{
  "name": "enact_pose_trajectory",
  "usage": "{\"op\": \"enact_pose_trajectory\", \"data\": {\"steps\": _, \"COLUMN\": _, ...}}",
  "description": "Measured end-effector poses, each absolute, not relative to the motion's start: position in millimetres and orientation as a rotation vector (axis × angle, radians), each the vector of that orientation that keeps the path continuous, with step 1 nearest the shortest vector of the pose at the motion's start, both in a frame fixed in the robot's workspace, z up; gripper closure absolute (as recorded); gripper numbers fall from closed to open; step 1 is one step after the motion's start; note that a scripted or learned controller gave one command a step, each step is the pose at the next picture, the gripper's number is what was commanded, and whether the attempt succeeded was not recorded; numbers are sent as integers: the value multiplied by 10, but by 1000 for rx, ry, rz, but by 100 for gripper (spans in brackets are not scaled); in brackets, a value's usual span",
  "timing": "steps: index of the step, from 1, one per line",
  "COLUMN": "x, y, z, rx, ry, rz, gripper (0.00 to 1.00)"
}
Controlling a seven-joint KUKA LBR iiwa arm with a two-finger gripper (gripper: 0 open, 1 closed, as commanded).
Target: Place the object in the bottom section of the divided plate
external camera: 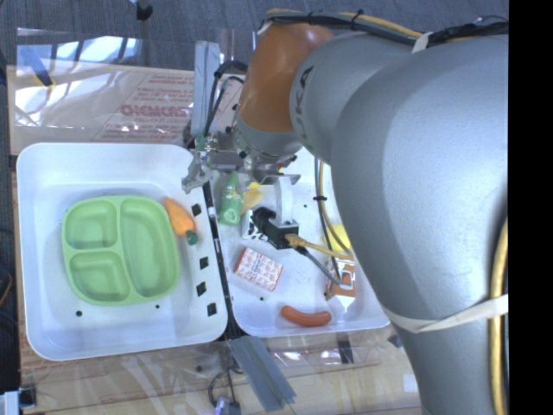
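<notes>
Carrot [180, 217] lies in the left bin [34, 232], touching the divided plate [121, 249] at its right edge. Gripper [226, 173] hangs over the right bin's left wall; jaw state apparently obscured. Risk: descent strikes this wall.

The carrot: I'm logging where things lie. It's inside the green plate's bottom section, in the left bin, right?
Not quite. The camera view shows the carrot in the left bin, but lying on the bin floor just beside the plate, at its right edge, not in any section.
</notes>
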State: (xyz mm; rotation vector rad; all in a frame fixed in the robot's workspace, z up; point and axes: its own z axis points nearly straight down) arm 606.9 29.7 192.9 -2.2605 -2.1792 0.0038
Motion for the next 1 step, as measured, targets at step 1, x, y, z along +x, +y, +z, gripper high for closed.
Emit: {"op": "enact_pose_trajectory", "data": {"steps": 1, "x": 5802, "y": 669, "z": 2795, "rx": -1837, "ry": -2549, "rz": 0, "gripper": 0}}
